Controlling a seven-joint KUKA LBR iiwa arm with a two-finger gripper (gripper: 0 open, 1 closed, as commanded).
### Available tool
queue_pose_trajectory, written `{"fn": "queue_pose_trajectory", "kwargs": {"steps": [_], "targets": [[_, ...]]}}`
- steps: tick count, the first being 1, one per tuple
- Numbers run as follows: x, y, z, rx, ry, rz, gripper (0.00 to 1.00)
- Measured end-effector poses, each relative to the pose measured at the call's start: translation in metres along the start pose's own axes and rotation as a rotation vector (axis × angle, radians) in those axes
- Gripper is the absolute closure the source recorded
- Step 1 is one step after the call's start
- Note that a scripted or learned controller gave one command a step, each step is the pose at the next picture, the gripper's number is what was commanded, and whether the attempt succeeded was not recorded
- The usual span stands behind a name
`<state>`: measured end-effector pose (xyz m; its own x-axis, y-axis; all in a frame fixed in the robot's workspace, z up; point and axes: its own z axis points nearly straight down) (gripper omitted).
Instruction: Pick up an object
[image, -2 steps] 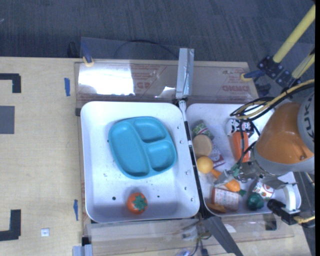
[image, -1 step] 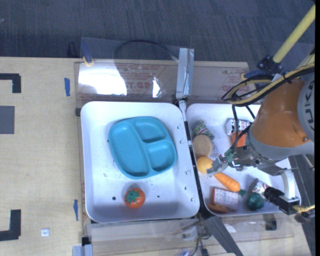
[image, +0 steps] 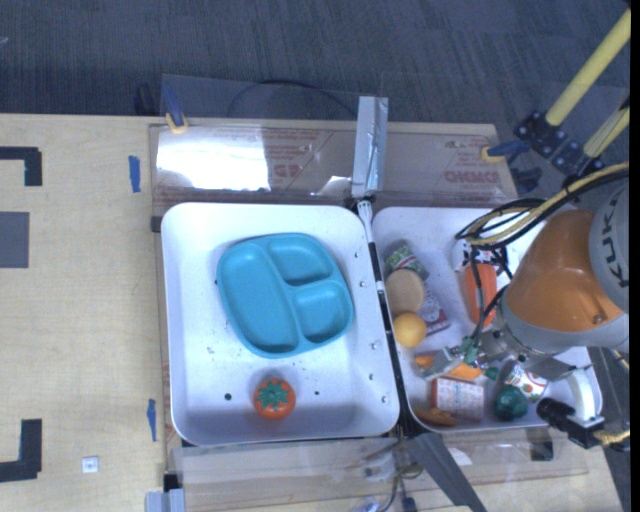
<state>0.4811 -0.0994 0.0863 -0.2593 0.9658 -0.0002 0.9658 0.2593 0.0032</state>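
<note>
The gripper (image: 487, 352) is positioned low in the right bin (image: 440, 225), above a carton (image: 458, 396). Its finger state cannot be determined. A tomato (image: 273, 397) is located in the left bin (image: 190, 300), below the blue tray (image: 285, 293).

A grey robot arm (image: 610, 235) with a broad, glossy orange band (image: 565, 275), black cables (image: 500, 215) looping along its left side, and dark lettering on the grey casing.
</note>
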Motion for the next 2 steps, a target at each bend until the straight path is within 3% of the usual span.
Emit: {"fn": "queue_pose_trajectory", "kwargs": {"steps": [1,2], "targets": [[-0.001,0.003,-0.010,-0.008,-0.004,0.002,1.00],[0.032,0.070,-0.098,0.000,0.000,0.136,1.00]]}}
